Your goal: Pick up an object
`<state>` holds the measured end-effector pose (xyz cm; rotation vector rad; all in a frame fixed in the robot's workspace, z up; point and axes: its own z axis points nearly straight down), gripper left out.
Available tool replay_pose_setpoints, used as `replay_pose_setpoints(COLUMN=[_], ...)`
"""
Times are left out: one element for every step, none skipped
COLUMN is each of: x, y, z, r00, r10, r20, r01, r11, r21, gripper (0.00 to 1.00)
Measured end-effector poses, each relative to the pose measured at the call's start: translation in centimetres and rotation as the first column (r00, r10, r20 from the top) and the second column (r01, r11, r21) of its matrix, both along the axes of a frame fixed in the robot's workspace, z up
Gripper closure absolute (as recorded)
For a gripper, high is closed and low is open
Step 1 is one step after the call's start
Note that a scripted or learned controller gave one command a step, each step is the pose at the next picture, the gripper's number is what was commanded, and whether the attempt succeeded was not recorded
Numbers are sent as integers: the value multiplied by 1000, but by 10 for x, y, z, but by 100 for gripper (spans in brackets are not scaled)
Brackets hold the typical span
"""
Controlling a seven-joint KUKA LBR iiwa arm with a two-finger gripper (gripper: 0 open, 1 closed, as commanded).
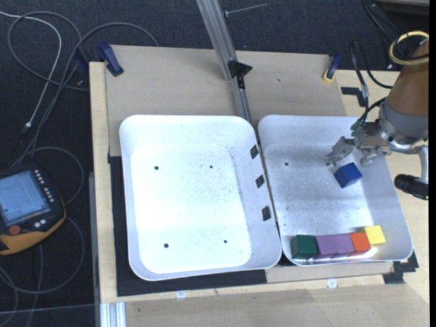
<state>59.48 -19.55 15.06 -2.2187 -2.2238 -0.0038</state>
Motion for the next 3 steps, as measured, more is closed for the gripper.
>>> replay_pose_setpoints(x=[-6, -3, -13], y=[-21, -20, 19], z=[-54, -40, -51], r00=[1000, 1000, 1000], r10=[-4, -2, 1], r20=[-9, -1, -5], r01=[4, 2, -1], r11=[1000, 1000, 1000], r21=[0, 0, 0], gripper=[0, 100, 100])
